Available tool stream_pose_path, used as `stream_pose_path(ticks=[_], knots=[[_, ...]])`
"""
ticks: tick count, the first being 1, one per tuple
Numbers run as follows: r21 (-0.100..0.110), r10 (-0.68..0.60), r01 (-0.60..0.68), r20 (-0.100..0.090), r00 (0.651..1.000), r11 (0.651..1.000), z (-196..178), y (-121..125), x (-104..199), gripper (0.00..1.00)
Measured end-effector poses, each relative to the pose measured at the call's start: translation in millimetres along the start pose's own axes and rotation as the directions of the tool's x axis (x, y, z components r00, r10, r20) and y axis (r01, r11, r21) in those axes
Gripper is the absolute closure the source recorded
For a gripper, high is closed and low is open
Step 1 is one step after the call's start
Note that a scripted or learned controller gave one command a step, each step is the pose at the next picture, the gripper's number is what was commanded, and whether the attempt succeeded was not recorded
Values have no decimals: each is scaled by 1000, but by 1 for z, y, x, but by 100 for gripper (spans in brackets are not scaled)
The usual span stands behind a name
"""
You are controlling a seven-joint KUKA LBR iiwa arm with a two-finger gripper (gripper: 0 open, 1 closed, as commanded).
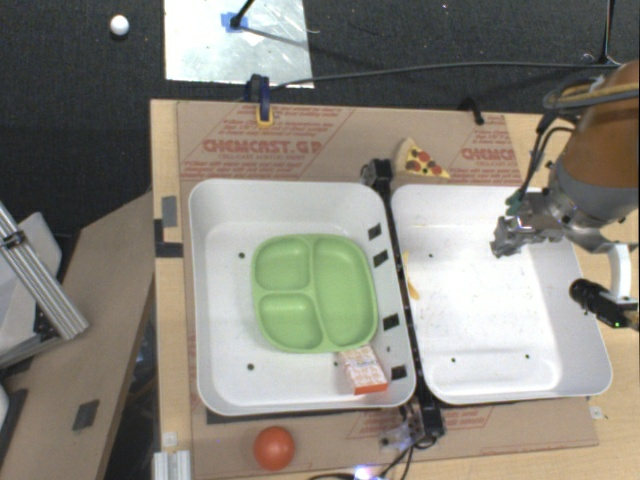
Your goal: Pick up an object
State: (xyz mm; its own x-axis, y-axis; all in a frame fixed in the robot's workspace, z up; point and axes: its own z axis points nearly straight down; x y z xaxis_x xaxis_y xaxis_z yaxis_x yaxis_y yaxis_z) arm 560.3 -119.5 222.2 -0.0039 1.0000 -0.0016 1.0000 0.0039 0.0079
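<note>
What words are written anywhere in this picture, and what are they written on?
"CHEMCAST GP": red print on the brown paper-covered board under the two white bins, left of centre, above the left bin.
"CHEMCAST": the same red print again at the board's upper right, partly cut off by the right bin.
Small orange and white box in the left bin, beside the green divided plate: its print is too small to read.

Black backdrop (450, 18), tan bench (300, 133)
</note>
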Motion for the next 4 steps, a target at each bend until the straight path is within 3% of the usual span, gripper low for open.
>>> stream_pose_path(ticks=[3,4], knots=[[5,-6,6,-4,1000,1000,8,33,167,100],[5,-6,6,-5,1000,1000,-8,36,222,100]])
